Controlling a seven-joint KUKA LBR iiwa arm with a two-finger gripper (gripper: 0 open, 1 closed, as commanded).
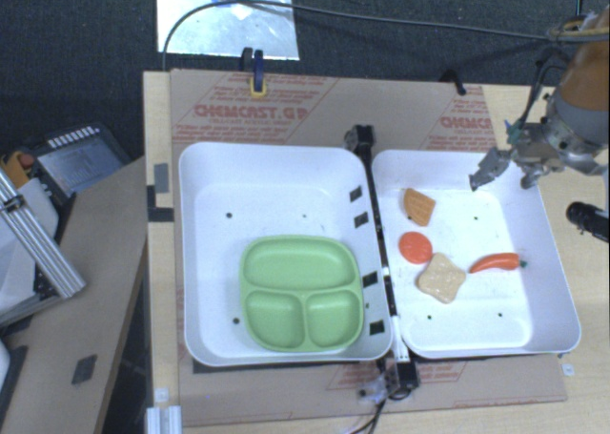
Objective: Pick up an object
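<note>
Even, fairly bright overhead illumination; both white bins (457, 327) render near-white with soft, short shadows along their inner walls. A reflective metal sheet (227, 3) at the top shows patchy glare. The dark floor surround stays dim. Overall sharpness is modest and slightly grainy; the claw (507, 170) at the right appears somewhat blurred, possibly by motion.
</note>
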